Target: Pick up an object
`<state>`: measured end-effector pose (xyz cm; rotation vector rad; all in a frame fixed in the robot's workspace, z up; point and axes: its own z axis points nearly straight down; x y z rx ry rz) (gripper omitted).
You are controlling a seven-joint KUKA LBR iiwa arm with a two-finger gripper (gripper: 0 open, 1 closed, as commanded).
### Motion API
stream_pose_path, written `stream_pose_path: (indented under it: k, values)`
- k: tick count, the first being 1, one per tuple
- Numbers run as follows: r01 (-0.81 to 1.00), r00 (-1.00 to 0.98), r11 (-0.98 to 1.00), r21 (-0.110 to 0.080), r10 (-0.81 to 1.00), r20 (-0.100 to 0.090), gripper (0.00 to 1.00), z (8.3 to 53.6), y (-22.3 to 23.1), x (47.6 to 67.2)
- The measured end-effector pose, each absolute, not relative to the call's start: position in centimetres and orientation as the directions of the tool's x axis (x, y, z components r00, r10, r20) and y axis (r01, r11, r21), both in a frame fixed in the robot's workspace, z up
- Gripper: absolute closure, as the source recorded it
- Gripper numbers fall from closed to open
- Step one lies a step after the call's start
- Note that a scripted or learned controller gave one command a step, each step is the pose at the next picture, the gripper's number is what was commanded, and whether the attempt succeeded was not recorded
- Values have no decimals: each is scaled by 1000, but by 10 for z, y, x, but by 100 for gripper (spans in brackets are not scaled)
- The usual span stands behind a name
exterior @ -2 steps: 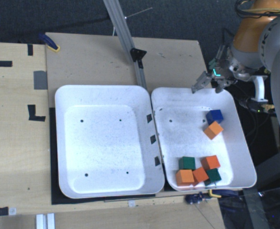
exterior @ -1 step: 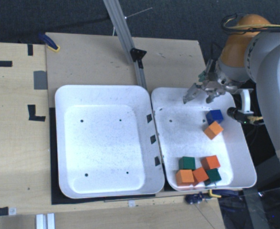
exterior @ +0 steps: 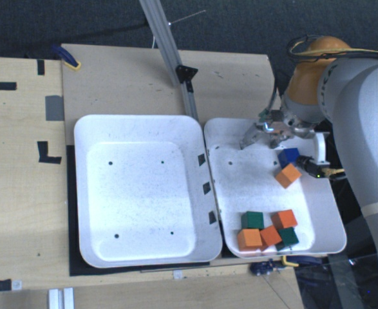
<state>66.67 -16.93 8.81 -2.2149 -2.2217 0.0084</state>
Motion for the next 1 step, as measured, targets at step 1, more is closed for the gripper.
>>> stream_pose_path:
  k: [1]
  values:
    - [1000, -5, 5, -2, 1000, -3, 100, 102, -169, 669]
